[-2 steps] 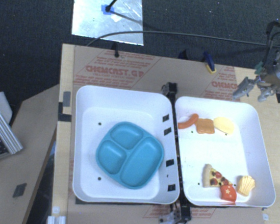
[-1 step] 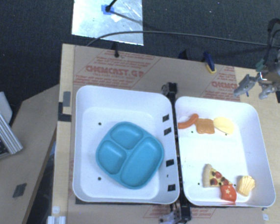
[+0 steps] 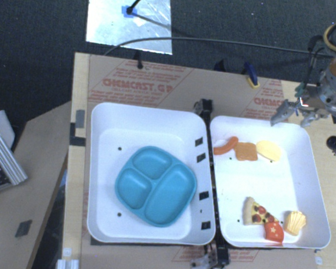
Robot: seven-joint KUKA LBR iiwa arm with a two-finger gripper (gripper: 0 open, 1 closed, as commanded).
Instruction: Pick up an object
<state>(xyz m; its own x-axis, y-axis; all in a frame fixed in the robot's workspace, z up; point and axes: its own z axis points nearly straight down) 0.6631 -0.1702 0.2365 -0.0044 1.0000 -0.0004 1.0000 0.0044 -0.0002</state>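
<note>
The right bin holds several toy foods. An orange sausage, a tan toast piece and a pale yellow round lie near its back wall. A pizza slice, a red strawberry piece and a ridged yellow piece lie at its front right. My gripper hangs above the bin's back right rim, open, with nothing between its fingers. It is well clear of all the foods.
The left bin holds a blue divided plate. A black hinge strip runs between the bins. A shiny sheet lies on the dark floor behind the bench, and a metal bar stands at the left.
</note>
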